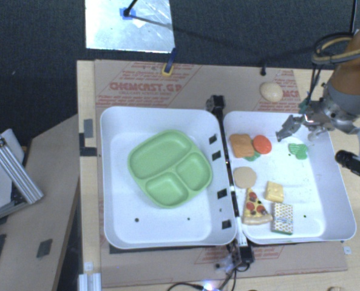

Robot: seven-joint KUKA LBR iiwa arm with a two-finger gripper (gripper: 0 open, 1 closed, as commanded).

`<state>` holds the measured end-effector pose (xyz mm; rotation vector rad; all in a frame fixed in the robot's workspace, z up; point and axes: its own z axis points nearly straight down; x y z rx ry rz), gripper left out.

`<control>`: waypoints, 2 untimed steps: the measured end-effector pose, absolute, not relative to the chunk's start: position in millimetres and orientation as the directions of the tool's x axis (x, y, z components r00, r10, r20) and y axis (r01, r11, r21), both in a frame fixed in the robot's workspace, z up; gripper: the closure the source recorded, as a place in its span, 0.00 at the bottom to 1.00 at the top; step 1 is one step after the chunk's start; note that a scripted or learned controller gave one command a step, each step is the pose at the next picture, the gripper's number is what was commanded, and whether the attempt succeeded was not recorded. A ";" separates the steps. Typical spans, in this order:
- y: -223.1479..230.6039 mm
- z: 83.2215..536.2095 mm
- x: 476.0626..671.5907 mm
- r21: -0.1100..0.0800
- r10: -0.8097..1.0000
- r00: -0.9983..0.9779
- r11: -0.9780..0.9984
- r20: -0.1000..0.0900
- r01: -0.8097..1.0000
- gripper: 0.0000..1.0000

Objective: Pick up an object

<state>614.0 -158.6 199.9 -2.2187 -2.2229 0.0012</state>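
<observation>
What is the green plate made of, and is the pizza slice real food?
The green plate looks like molded plastic: one even pale green, smooth, with three rounded sections and a soft sheen. The pizza slice is probably a toy, plastic or maybe foam; its flat colors and neat edges look that way, but it is too small to be sure.

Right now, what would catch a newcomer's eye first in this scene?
The green plate with three compartments stands out most, alone in the left bin. Next, the cluster of toy food in the right bin: a pizza slice, a red tomato and a green piece. The end effector hangs over that bin's far edge.
</observation>
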 end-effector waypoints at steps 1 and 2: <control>-153.3 142.3 606.6 -0.002 1.000 -0.002 0.002 0.001 1.000 0.00; -152.7 91.8 607.6 0.001 1.000 -0.001 0.001 0.000 1.000 0.00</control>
